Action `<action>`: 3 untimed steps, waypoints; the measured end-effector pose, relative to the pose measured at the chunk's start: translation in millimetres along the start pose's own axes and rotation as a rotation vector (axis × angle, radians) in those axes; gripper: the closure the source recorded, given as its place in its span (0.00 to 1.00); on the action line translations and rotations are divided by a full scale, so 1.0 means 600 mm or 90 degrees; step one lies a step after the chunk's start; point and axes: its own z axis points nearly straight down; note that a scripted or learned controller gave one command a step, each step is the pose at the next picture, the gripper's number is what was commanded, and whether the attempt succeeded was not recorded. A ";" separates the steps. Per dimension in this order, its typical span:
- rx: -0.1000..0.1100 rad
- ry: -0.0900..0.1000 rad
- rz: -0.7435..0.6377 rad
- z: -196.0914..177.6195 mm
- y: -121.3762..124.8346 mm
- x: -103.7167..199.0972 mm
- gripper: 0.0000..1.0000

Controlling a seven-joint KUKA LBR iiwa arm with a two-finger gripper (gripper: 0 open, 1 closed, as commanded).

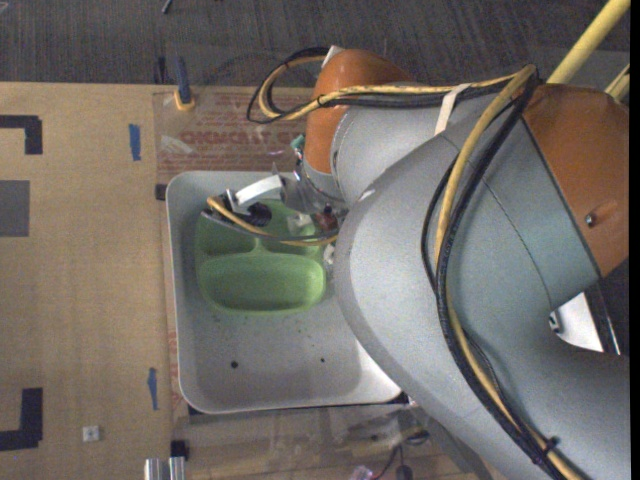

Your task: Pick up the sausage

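Observation:
My gripper (298, 220) reaches down into the far part of a white bin (262, 368), just over the far right end of a green moulded dish (258, 273). The dish lies flat in the bin's left half, with a deep hollow on its near side. The grey wrist and the orange band (352, 80) above it cover the spot under the gripper. The big grey arm hides the bin's right side and everything beyond it.
The bin's near floor (280, 363) is bare white with two small dark specks. To the left lies a tan bench (80, 268) with black corner marks and blue tape tabs. Dark carpet runs along the far edge.

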 end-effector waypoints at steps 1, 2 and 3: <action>0.000 -0.003 0.001 0.001 0.000 0.003 0.00; -0.026 -0.022 0.109 -0.003 -0.055 0.007 0.00; -0.026 -0.022 0.109 -0.003 -0.056 0.007 0.00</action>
